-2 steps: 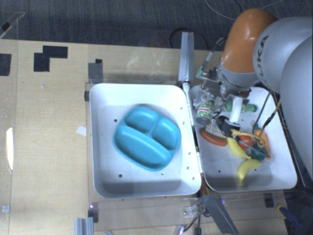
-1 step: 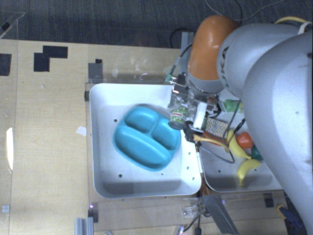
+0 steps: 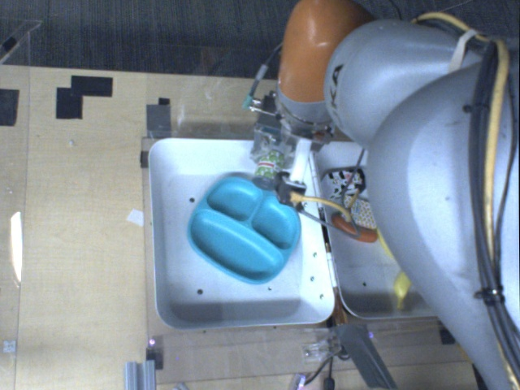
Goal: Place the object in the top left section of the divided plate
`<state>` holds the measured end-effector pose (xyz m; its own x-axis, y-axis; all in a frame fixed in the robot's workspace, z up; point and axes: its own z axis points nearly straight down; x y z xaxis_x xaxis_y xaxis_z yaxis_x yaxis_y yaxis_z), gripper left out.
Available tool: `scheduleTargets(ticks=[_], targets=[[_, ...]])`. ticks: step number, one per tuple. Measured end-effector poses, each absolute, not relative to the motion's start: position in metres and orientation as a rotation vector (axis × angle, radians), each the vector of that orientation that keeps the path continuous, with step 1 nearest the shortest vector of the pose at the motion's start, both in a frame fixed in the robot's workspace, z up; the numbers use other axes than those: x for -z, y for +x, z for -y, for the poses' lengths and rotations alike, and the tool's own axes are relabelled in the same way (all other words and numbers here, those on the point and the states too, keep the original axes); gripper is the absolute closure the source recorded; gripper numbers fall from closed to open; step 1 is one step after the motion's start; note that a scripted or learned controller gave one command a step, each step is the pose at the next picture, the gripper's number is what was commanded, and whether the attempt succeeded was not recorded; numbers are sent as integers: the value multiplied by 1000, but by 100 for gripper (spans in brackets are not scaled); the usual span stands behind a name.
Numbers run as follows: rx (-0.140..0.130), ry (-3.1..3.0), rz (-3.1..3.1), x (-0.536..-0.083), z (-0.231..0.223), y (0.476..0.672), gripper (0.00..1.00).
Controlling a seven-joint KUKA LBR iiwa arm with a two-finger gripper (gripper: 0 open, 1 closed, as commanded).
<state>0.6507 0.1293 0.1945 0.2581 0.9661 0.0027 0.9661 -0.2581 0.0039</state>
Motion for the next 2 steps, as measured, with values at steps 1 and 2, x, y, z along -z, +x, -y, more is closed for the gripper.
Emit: scheduleTargets(ticks=[1, 2], targets=[[-4, 2684, -1633, -156, -202, 644, 100], [-5, 2683, -1634, -156, -202, 644, 0]])
